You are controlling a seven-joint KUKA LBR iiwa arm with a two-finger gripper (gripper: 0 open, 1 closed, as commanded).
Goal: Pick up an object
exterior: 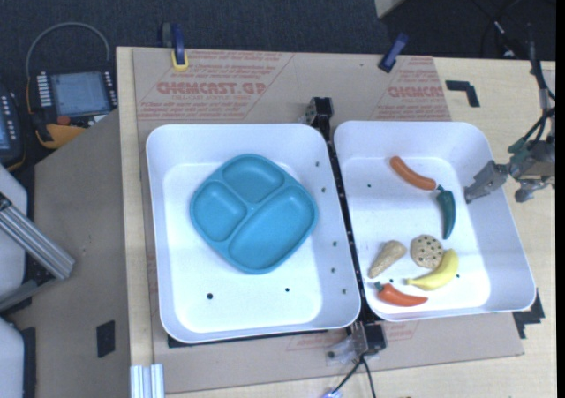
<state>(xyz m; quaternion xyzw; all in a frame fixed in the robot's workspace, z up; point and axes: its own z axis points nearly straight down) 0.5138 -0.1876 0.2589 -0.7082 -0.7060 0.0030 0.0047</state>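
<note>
The right bin [494, 237] holds several toy foods. An orange sausage [413, 173] lies near its back and a dark teal pepper [446, 209] just below it. At the front sit a beige bread piece [387, 258], a round cookie [426, 251], a yellow banana [437, 274] and a red chili [402, 296]. My gripper [505, 188] hangs over the right rim of this bin, to the right of the teal pepper. It is open, with nothing between its fingers.
In the left bin [168, 237] a blue divided plate [254, 211] rests in the middle. A black clamp [320, 110] joins the bins at the back. Cardboard [265, 78] covers the bench behind them.
</note>
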